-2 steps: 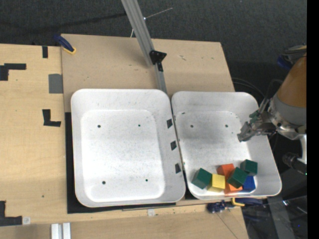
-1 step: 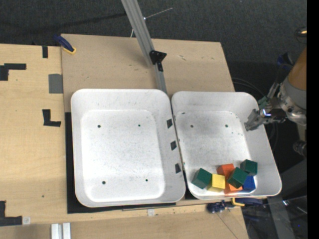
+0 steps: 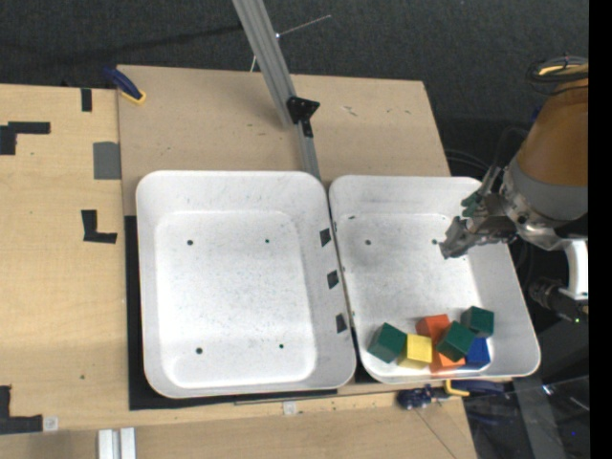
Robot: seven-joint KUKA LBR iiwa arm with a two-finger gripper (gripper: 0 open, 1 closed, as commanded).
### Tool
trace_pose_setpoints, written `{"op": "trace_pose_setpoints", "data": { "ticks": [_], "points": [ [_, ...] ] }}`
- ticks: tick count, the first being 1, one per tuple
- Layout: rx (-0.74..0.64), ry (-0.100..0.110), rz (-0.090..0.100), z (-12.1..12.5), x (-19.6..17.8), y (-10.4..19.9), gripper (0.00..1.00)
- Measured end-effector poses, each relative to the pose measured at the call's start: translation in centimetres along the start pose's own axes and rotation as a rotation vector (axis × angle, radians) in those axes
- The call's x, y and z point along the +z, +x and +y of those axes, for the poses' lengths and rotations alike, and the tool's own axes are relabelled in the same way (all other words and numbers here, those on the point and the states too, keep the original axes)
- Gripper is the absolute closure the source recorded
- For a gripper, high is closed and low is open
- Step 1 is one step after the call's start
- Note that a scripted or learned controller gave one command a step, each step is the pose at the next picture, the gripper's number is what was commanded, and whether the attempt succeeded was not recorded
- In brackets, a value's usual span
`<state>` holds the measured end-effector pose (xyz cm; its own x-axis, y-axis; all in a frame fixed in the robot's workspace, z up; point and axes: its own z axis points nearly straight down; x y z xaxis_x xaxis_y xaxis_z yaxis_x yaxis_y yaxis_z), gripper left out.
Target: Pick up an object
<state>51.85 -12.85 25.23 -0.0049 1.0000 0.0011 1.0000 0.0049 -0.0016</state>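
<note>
A dark carpeted floor (image 3: 411, 17) is seen around the tan wooden surface (image 3: 210, 113), which stretches to the left of and behind the jaws. On the surface, strips of black tape (image 3: 91, 226) and a grey patch (image 3: 106, 159) are seen far to the left of the jaws, and a blue and yellow tool (image 3: 126, 84) lies at the far left corner. A slanted aluminium rail (image 3: 268, 51) with a black clamp (image 3: 302, 109) rises behind the bins, up and to the left of the jaws.

The left white bin (image 3: 234, 280) is set well to the left of the jaws; small dark dots are seen on its floor. The right white bin (image 3: 392, 247) lies directly under the jaws and touches the left bin along a seam marked with black tabs (image 3: 332, 277).

The grey arm with its orange band (image 3: 559, 146) is seen entering from the right. The jaws (image 3: 454, 242) are poised over the upper right part of the right bin; how far open they are cannot be told, and nothing is seen between them.

The blocks are clustered below the jaws, in the near corner of the right bin, well apart from them: a green block (image 3: 387, 341), a yellow block (image 3: 418, 349), an orange block (image 3: 435, 327), a second green block (image 3: 459, 338), a third green block (image 3: 479, 320) and a blue block (image 3: 478, 353).
</note>
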Motion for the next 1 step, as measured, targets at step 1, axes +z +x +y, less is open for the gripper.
{"op": "trace_pose_setpoints", "data": {
  "ticks": [1],
  "points": [
    [-0.002,-0.001,0.001,0.11,-0.5,5.79,1.0]
  ]
}}
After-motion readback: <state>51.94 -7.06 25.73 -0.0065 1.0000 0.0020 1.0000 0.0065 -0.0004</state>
